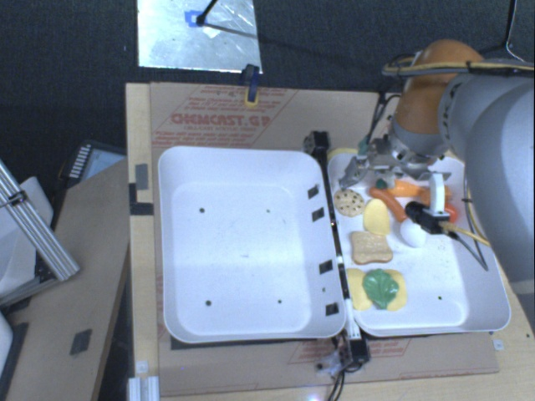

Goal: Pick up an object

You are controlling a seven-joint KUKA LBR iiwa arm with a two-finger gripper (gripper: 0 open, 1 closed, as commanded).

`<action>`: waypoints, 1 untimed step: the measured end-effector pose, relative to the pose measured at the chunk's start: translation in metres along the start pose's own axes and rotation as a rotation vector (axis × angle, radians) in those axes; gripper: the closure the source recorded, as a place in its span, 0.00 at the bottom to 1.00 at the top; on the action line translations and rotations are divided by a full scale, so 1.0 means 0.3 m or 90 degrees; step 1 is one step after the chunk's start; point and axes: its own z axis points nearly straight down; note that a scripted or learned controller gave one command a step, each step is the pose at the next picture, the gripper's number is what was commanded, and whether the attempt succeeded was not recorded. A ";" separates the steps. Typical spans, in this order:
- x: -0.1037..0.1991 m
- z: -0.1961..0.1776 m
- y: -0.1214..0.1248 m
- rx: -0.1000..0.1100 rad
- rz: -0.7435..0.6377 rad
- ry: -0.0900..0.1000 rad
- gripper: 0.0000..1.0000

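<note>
Gripper (376,172) lowered among toy foods in the right bin (468,307), jaw state indiscernible; nothing visibly grasped, lift outstanding

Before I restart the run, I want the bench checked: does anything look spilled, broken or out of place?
Nothing stands out. The toy food, including the cookie, toast and white egg, lies inside the right bin. None has spilled onto the bench.
</note>
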 end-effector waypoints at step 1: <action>-0.128 0.067 0.010 -0.008 0.004 0.000 0.00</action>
